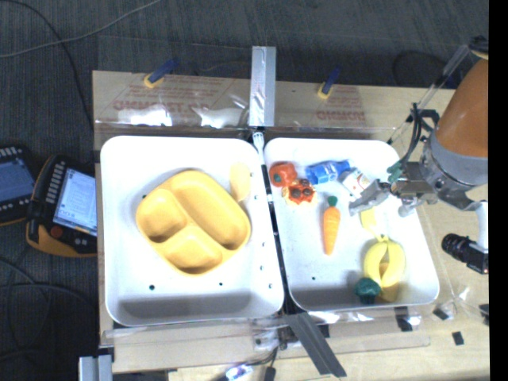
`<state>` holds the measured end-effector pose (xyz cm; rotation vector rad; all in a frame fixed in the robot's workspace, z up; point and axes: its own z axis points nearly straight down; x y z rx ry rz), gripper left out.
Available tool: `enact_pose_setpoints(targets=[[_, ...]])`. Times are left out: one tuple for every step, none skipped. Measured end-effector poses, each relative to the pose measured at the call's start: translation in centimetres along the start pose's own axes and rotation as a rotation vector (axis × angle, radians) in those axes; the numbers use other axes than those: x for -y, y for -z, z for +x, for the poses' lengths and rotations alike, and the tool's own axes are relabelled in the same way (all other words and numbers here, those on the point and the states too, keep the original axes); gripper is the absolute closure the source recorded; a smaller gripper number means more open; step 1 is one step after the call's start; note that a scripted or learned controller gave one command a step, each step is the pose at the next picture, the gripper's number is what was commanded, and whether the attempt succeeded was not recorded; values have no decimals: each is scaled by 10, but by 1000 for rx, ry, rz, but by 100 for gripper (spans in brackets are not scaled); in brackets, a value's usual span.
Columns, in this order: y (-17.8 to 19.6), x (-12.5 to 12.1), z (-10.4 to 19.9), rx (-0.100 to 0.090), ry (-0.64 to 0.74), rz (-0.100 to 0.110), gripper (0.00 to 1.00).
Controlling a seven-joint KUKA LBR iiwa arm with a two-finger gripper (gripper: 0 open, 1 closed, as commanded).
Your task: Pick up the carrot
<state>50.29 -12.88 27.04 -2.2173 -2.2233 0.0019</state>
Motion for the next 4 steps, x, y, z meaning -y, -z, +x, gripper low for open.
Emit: enact_pose_setpoints(targets=[[-106,-32,13,-1,-2,2,0],[-181,-36,32,3,230,-9,0],[-171,-37,33,1,229,-13,100],[-88,-75,117,2,60,1,100]])
